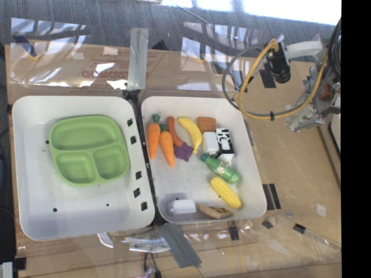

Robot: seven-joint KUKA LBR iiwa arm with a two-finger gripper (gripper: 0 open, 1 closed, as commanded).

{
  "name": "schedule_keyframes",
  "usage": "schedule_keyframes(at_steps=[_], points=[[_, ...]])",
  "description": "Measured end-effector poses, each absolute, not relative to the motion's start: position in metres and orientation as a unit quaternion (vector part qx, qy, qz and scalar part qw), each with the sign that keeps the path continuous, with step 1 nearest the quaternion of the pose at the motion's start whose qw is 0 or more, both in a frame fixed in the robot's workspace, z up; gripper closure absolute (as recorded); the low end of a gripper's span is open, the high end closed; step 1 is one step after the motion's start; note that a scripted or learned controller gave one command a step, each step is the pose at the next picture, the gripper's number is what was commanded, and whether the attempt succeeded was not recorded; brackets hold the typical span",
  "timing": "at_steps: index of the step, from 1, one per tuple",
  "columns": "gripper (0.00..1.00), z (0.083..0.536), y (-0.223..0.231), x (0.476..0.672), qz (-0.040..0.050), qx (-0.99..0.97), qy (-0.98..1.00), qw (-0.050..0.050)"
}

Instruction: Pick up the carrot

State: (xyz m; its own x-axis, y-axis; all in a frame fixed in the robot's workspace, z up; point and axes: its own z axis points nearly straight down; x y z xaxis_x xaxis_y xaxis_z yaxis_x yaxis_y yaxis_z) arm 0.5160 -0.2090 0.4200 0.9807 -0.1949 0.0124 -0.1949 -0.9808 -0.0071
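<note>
Two orange carrots lie side by side in the right bin (250, 155), near its far left corner: one carrot (153, 139) hugs the left wall, the other carrot (167, 148) lies just right of it. A thinner, darker orange piece (174, 130) rests behind them. My gripper (306, 119) hangs outside the bin, over the bare bench to the right, well away from the carrots and with nothing visibly in it.
The right bin also holds a banana (191, 132), purple piece (184, 152), brown cracker (206, 123), black-and-white box (224, 140), green bottle (221, 169), corn cob (225, 192), white block (183, 206) and bread piece (214, 212). A green divided plate (88, 149) sits in the left bin (29, 213).
</note>
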Motion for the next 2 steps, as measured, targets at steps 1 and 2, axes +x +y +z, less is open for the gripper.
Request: schedule_keyframes(at_steps=[1, 2], points=[[1.00, 0.433, -0.206, 0.520, -0.0169, -0.995, 0.096, 0.008], [1.00, 0.325, -0.210, 0.497, 0.0000, -0.995, 0.099, 0.005]])
